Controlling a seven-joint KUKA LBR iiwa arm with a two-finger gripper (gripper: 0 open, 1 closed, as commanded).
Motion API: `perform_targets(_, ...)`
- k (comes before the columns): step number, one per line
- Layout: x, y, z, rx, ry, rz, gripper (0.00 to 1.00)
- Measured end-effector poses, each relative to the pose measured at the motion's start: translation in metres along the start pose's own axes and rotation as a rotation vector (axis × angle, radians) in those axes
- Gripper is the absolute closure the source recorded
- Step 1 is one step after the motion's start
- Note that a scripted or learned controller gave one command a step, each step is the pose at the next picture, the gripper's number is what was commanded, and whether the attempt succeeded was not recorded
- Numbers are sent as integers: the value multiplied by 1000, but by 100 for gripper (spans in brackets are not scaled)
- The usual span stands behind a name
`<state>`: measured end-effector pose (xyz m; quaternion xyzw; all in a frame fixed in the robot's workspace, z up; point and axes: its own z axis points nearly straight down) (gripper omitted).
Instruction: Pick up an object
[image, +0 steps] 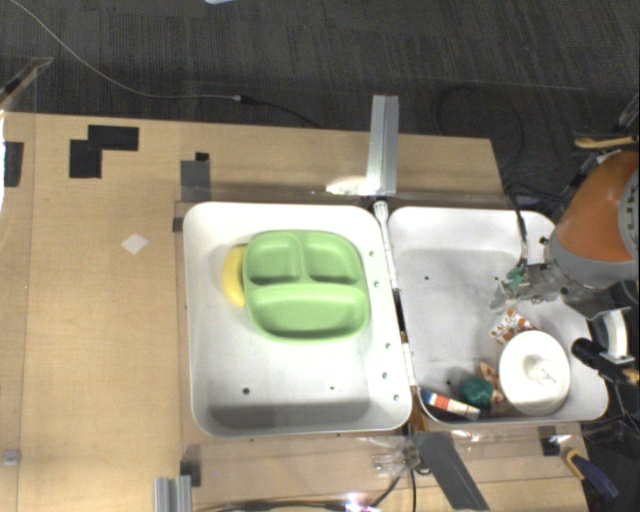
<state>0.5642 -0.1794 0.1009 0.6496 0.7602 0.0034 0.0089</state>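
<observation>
Camera view: left bin (210, 330) on the table (90, 330) holds a green divided plate (303, 283), upright, w/ a yellow item (232, 277) tucked under its left edge. Right bin (440, 300): white round lid-like obj (534, 372) near the front-right corner, marker (450, 404) and small teal item (477, 391) along the front wall. Arm in from the right, hand (515, 283) low over the right bin's right half; can't tell how wide it is.

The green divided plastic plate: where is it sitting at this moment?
The green divided plastic plate lies in the left white bin, toward its upper middle, partly covering a yellow object at its left edge.
</observation>
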Motion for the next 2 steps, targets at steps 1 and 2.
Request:
perform_targets(1, 0, 0, 0, 0, 0, 0, 0)
perform_targets(2, 0, 2, -12, -5, -2, -6, 100)
